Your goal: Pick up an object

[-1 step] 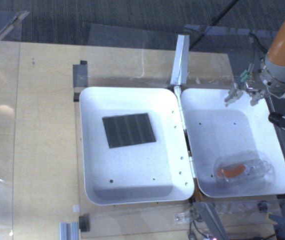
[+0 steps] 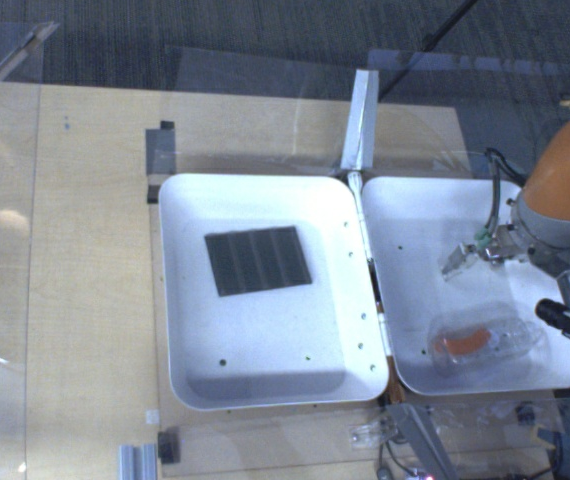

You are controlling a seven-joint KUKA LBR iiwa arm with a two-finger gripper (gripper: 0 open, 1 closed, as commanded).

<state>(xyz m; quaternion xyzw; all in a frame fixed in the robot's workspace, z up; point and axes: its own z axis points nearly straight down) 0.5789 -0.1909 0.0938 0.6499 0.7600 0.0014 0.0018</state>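
Pale wood covers my counter (image 2: 85, 298), and beyond its far edge I see dark grey carpet (image 2: 215, 18). Clear plastic sheeting catches the light along the left side. Two shallow white bins sit side by side on the counter, touching along a middle seam. The left bin (image 2: 265, 368) holds a dark ribbed mat (image 2: 258, 260), lying flat in its far half and turned slightly off square. A metal post (image 2: 361, 118) stands up from behind the seam.

My arm (image 2: 565, 183) comes in from the right, its orange band showing over the right bin (image 2: 405, 218). The wrist leans down and toward the left, and the gripper (image 2: 462, 258) hangs over the middle of that bin, tips pointing left and down. Whether the jaws are apart or together I cannot tell; the tips are too small and pale against the white.

A clear plastic bottle (image 2: 480, 340) with something orange inside lies on its side in the near part of the right bin, nearer to me than the gripper and apart from it. Its long axis runs roughly left to right, tilted a little.
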